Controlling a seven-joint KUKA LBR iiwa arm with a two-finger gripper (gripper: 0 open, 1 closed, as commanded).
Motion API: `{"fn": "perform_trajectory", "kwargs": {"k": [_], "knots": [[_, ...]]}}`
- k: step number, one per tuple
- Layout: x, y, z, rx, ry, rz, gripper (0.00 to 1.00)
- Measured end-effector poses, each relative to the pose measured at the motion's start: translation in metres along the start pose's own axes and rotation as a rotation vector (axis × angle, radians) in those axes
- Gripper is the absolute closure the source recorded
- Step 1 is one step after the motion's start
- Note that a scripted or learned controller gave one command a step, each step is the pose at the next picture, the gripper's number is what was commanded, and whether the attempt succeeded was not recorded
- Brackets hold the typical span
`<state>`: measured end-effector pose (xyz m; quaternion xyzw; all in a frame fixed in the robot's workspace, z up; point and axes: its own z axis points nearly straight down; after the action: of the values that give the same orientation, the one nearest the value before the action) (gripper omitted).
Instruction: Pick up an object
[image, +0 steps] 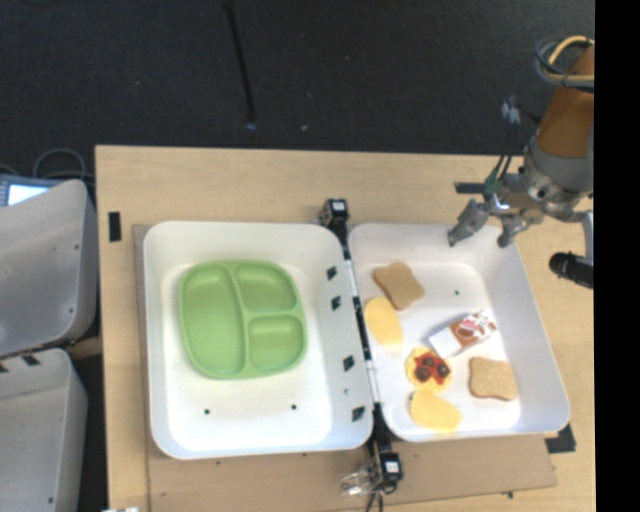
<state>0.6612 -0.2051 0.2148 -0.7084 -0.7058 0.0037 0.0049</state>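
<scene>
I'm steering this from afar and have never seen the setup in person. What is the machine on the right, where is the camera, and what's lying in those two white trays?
One fixed camera looks down at a slant on a wooden bench. The machine at the right is a robot arm; its gripper has two fingers, spread apart with nothing between them, and sits over the far edge of the right bin. The left bin holds a green divided plate. The right bin holds toy food: two brown bread slices, two yellow pieces, a small round piece with red and dark topping, and a white packet with a red label. Nothing has been picked up yet.
</scene>
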Motion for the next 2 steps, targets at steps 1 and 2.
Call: {"fn": "perform_trajectory", "kwargs": {"k": [1,2], "knots": [[0.001,0.003,-0.010,-0.014,-0.003,-0.004,0.00],[-0.004,0.006,0.033,-0.011,-0.004,-0.003,0.00]]}}
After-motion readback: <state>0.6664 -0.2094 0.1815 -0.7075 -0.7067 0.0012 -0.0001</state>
